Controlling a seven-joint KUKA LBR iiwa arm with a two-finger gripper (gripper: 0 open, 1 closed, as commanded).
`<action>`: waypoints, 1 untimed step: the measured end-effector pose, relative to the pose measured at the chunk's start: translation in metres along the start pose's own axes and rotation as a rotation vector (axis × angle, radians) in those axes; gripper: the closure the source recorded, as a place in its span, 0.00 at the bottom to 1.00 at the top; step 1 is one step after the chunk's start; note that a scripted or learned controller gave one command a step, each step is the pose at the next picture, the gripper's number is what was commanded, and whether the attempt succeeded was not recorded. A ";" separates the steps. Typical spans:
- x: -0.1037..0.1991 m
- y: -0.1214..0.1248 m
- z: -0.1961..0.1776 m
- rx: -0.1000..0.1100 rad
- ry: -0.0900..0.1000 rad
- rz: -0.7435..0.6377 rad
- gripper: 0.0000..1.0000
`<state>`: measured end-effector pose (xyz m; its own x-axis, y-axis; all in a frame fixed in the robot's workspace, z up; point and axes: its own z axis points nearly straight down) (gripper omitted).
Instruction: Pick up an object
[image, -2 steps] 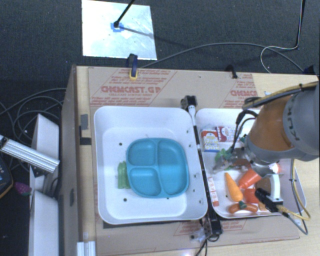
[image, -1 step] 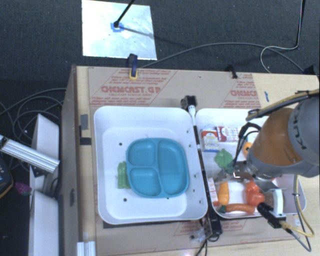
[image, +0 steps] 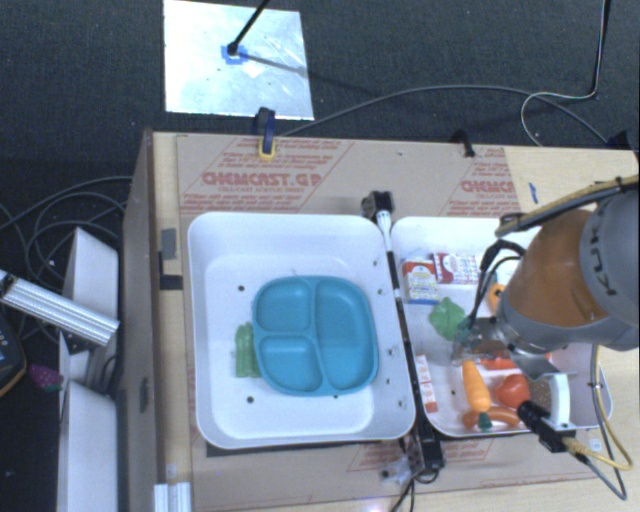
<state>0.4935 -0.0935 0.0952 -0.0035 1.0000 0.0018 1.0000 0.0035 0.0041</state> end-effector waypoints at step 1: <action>0.043 0.035 -0.090 0.001 -0.001 0.000 1.00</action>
<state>0.5275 -0.0505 0.1850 -0.0037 1.0000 0.0003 1.0000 0.0037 0.0033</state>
